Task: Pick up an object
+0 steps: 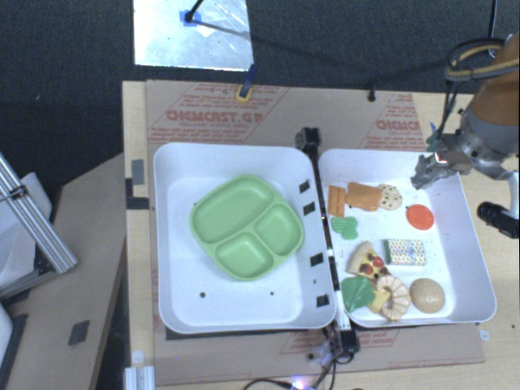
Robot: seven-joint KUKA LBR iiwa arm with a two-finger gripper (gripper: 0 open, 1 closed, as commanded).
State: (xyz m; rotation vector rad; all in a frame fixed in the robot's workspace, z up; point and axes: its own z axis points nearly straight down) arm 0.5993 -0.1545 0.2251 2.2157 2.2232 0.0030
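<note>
The fingers hang over the far right corner of the right bin. I cannot tell if they are wide or narrow. The tabletop carries both bins. The left bin holds a green plate with three parts. The right bin holds toy food: a brown bun, a pizza slice, a patterned box and a red disc near the fingers.

arm cut off at right edge, fingers too blurred to read
</note>
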